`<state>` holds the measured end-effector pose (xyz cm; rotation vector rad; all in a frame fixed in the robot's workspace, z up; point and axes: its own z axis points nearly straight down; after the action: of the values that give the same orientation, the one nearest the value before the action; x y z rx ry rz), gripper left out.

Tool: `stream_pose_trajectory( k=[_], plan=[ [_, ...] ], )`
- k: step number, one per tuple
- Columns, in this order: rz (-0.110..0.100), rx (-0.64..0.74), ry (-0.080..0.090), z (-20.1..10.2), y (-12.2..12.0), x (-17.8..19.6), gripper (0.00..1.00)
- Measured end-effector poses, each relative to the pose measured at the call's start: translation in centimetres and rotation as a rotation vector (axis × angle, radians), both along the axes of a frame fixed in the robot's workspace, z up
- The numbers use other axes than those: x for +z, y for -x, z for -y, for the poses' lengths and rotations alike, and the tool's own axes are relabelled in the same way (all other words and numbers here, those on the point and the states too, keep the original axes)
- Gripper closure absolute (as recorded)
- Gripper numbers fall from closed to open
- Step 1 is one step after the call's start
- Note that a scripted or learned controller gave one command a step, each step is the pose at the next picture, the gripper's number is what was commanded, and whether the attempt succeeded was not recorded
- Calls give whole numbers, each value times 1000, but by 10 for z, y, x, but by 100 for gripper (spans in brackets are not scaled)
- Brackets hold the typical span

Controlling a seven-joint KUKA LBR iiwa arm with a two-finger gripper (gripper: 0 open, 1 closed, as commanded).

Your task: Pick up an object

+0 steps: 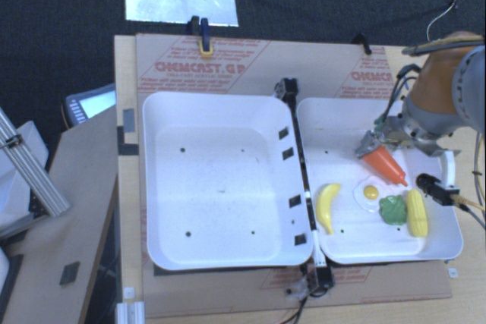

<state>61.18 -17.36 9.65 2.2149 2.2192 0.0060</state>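
Corn (pixel 416 213): closest thing to the camera, lying below the claw and a touch to its right, near the front of the right bin
Green lump (pixel 392 209): looks like toy broccoli or lettuce, touching the corn on its left side, below the claw
Fried egg (pixel 368 193): below the claw and slightly left, just beside the green lump
Banana (pixel 327 207): below and well left of the claw, near the divider between the bins
Carrot (pixel 386 165): orange cone right at the claw, thick end up against it, tip pointing away down and to the right
Claw (pixel 371 144): down in the right bin (pixel 342 254) at the carrot's thick end; honestly can't tell if it's spread or pinching, that spot is just a grey blob
Progress: my guess is we're at the grab stage, carrot looks like it's resting on the bin floor, so nothing lifted yet
Left to do: get a real pinch on the carrot (or whatever it ends up with) and raise it clear
Left bin (pixel 220 254): far left of the claw
Count: 1 corn, 1 green lump, 1 egg, 1 banana, 1 carrot, so 5 toys; 2 bins; 1 arm
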Motion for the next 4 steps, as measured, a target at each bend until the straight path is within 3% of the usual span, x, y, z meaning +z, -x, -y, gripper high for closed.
stream_pose_trajectory(
  k=[1,2,3,4],
  plan=[
    [-2,6,-2,-77,36,-10,100],
    [4,10,-5,-146,50,94,100],
    [8,9,-5,-194,67,211,100],
    [9,7,-5,-217,95,323,100]
  ],
)
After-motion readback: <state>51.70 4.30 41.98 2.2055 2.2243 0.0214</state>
